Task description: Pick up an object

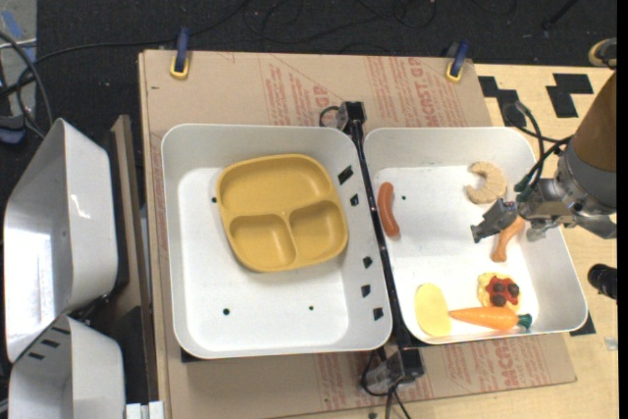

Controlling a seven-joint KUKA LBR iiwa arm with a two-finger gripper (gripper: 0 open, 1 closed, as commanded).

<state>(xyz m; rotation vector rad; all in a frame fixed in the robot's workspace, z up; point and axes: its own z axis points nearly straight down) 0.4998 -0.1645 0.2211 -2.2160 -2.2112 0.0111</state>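
Jaws (498, 229) hovering over right bin (549, 174), spread state unclear, reaching at small orange piece (506, 238) lying mid-right; looking light, stiff, probably slippery plastic, best pinched across its narrow middle.

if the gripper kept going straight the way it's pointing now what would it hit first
Probably the bare floor of the right bin. The gripper points left and down; the sausage lies farther along, though depth is unclear.
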